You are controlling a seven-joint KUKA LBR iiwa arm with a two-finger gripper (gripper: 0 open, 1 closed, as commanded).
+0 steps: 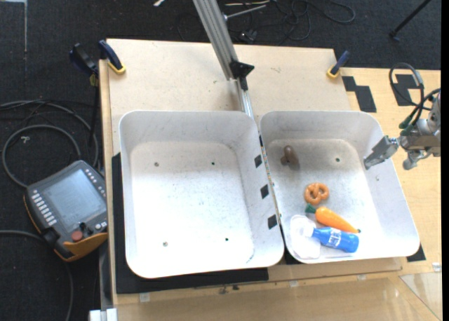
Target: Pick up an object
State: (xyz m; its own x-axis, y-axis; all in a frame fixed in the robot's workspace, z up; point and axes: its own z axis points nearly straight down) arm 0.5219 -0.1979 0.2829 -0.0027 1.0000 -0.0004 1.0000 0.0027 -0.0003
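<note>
the grey two-finger gripper (393, 156) is seen at the right edge of the frame, over the right white bin's (372, 130) rim, spread wide with nothing held. lower in that bin, a brown pretzel (316, 192), an orange carrot (336, 220) and a blue bottle (336, 240) are clustered.

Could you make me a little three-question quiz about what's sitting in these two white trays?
1. True or false: the pretzel lies in the left bin.
2. Which thing touches the blue bottle: (a) carrot, (b) brown piece?
3. At which edge of the right bin is the tool?

Key: 1 false; 2 a; 3 its right edge, near the far corner.
</note>
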